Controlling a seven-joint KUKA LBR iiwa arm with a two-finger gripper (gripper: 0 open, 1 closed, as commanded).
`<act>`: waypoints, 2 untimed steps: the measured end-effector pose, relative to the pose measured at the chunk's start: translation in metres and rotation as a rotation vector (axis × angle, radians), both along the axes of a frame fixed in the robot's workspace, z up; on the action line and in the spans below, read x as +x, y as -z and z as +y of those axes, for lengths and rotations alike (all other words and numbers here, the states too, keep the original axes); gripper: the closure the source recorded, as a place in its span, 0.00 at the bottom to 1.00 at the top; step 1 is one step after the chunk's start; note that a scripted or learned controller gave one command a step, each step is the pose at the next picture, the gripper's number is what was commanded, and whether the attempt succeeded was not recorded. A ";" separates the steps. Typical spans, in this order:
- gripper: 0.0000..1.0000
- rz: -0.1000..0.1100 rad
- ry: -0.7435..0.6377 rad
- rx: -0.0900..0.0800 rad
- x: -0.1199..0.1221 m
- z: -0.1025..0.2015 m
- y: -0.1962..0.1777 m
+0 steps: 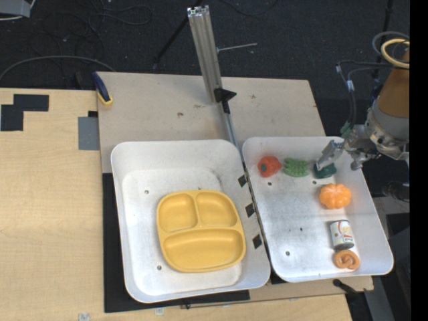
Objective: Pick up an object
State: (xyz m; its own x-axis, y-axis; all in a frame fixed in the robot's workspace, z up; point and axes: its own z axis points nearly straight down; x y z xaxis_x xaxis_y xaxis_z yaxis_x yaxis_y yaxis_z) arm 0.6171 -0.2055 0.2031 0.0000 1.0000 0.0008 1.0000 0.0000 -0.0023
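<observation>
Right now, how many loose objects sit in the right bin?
6: red piece and green piece at the far edge, teal one under the gripper, orange pumpkin mid-right, can and pretzel nearest.

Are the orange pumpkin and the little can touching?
Apart. The camera view shows bare white bin floor between the orange pumpkin and the can.

Even, fairly bright overhead light; the white bins (200, 286) glare mildly beside the gripper (329, 158). Shadows stay soft, detail slightly grainy, background dim.
</observation>
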 end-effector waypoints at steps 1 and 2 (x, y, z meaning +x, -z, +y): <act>0.00 0.003 -0.004 0.000 0.005 0.002 0.044; 0.00 0.004 -0.004 0.001 0.002 0.006 0.088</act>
